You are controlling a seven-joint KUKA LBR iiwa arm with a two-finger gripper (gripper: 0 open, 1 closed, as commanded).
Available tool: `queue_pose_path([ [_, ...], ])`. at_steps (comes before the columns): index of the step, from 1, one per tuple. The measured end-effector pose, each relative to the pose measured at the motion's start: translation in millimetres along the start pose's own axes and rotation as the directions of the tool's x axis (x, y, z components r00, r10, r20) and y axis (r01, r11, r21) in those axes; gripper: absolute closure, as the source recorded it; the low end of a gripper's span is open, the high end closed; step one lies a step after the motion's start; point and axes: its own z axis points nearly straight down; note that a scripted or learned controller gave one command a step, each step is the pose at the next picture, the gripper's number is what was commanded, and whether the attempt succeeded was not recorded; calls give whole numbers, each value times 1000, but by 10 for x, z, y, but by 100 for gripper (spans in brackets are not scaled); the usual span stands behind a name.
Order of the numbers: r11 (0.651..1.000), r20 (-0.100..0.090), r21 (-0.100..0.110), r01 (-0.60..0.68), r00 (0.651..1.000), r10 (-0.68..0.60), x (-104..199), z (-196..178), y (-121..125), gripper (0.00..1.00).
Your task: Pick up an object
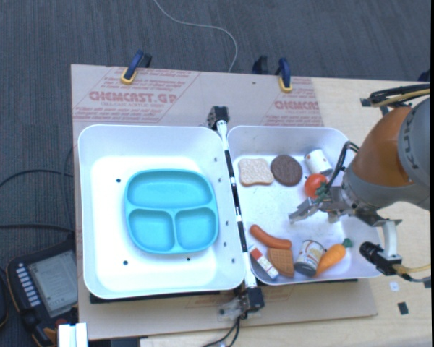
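Fingers (301, 213) of the end effector (309, 210) stand spread wide over the right bin's (293, 134) floor, holding nothing. A tomato (315, 185) lies just beside them, a sausage (265, 236) nearby. The left bin (94, 194) carries a blue divided plate (172, 210).

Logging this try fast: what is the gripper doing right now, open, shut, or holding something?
Gripper: open, fingers spread above the right bin's floor, nothing between them.

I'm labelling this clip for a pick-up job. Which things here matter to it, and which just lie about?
Matter: gripper, tomato, sausage, carrot, bread, cookie, can.
Lying about: blue tray, clamps, cable.
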Motion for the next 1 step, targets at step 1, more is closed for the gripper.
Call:
queue_pose_path([
  [1, 1000, 0, 1, 0, 1000, 0, 2, -94, 1, 100],
])
